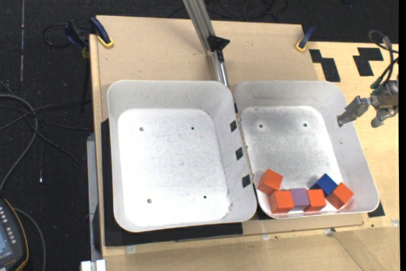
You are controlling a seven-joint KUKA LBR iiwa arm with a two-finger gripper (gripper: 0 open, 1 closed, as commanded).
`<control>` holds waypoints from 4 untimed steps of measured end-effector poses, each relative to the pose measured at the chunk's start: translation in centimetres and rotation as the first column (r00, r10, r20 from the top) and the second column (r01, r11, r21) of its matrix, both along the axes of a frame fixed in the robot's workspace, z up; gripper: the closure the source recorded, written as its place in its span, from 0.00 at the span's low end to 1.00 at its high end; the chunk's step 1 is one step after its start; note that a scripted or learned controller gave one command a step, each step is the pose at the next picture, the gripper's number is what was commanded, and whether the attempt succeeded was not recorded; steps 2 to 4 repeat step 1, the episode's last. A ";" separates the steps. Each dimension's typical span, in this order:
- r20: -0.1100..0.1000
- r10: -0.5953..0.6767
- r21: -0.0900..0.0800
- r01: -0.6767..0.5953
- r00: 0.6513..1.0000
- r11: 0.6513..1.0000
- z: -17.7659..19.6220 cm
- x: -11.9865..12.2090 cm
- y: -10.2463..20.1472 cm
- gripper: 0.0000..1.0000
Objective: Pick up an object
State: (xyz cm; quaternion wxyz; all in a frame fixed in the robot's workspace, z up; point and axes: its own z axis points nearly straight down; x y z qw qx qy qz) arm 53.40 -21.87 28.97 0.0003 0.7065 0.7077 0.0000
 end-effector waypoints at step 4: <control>-0.008 -0.003 0.004 0.003 1.000 1.000 -15.2 -1.9 2.0 0.00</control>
